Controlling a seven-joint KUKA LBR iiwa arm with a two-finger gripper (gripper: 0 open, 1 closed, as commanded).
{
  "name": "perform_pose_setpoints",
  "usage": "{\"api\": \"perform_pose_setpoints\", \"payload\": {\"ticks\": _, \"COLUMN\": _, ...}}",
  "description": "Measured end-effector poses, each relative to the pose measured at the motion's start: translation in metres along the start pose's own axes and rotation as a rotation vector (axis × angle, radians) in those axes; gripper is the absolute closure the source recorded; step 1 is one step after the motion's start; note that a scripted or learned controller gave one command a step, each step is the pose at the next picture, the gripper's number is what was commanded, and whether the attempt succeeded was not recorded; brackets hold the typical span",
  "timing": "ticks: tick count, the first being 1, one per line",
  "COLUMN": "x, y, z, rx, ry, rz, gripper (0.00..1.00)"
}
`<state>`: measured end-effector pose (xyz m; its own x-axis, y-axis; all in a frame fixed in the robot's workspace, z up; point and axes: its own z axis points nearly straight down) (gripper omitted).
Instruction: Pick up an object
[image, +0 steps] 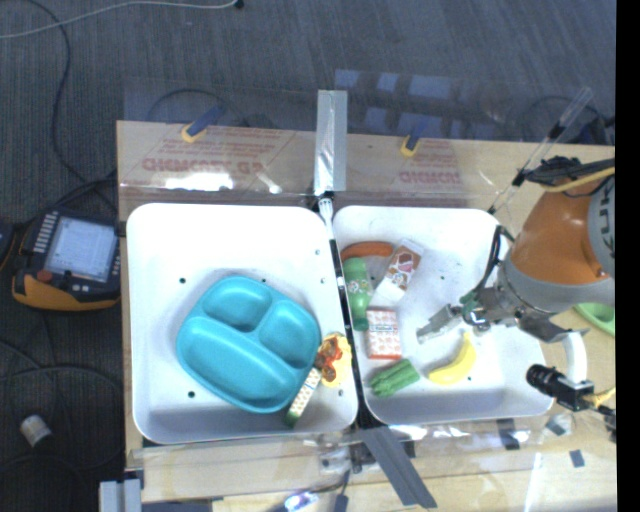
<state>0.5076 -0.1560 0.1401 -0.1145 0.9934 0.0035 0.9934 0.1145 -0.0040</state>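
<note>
Camera view looks down on two white bins side by side on the tabletop (450, 160). At the right of the frame the arm (565, 250) reaches in over the right bin (440, 225), its grey and orange body bent leftward and downward, the wrist low over the bin's right half. The tool (447, 320) points toward the left, its two fingers spread apart and released, with nothing between them. It hovers just above and to the left of a yellow banana (452, 363), which lies near the bin's lower middle. A green vegetable (395, 377) lies just left of the banana. Further left lie a red and white packet (383, 333), a green bottle (357, 290), a small carton (399, 270) and a red sausage-like piece (367, 248) near the bin's upper left. The left bin (160, 230) carries a blue divided plate (250, 342), with small yellow and orange items (330, 355) by its right edge.
</note>
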Motion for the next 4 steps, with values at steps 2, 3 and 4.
{"api": "perform_pose_setpoints", "payload": {"ticks": 2, "x": -0.031, "y": -0.023, "z": 0.041, "rx": -0.014, "ry": -0.002, "rz": -0.103, "gripper": 1.00}}
{"api": "perform_pose_setpoints", "payload": {"ticks": 3, "x": -0.031, "y": -0.023, "z": 0.041, "rx": -0.014, "ry": -0.002, "rz": -0.103, "gripper": 0.00}}
{"api": "perform_pose_setpoints", "payload": {"ticks": 4, "x": -0.022, "y": -0.021, "z": 0.048, "rx": -0.017, "ry": -0.023, "rz": -0.516, "gripper": 0.00}}
